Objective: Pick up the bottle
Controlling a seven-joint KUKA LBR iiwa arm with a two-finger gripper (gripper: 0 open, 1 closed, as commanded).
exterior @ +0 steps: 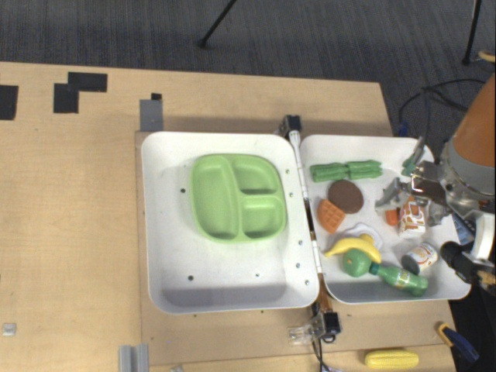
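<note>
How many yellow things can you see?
2: a banana in the right bin touching the green apple, and a corn cob on the bench below it. The arm may hide others.

The divided tray (236, 197) sat in the left bin (167, 285); the bottle (398, 277) lay in the right bin (341, 147), just right of the apple (356, 264)

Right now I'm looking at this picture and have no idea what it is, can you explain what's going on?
One camera looks down at a slant on a wooden bench. The grey and orange shape at the right is a robot arm; its gripper hangs over the right bin. That bin holds toy food and the green bottle it should pick up, lying near the front edge. The left bin holds a green divided plate. I can't tell whether the gripper is holding anything.
</note>
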